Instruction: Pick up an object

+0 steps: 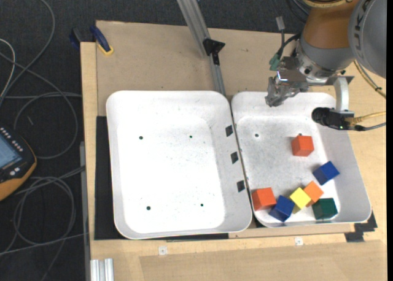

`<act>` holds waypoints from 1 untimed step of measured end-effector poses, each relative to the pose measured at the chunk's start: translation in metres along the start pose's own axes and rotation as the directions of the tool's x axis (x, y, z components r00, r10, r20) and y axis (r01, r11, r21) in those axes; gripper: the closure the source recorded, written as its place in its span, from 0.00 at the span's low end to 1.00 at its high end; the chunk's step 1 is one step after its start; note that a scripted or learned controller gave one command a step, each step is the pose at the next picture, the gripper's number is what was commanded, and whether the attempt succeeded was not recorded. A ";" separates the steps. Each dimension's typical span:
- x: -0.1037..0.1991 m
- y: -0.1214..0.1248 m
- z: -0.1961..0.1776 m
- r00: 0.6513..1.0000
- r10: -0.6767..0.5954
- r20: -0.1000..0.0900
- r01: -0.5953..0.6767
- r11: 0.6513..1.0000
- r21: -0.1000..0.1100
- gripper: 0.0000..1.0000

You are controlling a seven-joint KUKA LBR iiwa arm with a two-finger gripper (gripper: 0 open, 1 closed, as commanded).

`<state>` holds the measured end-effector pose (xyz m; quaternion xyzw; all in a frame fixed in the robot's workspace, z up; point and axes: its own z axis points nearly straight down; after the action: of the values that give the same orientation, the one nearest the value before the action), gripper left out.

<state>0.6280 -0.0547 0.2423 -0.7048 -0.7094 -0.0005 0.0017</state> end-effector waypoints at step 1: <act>0.060 0.002 -0.009 1.000 -0.001 0.000 0.001 1.000 -0.004 1.00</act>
<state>0.6294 0.0056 0.2518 -0.7043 -0.7099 -0.0020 0.0002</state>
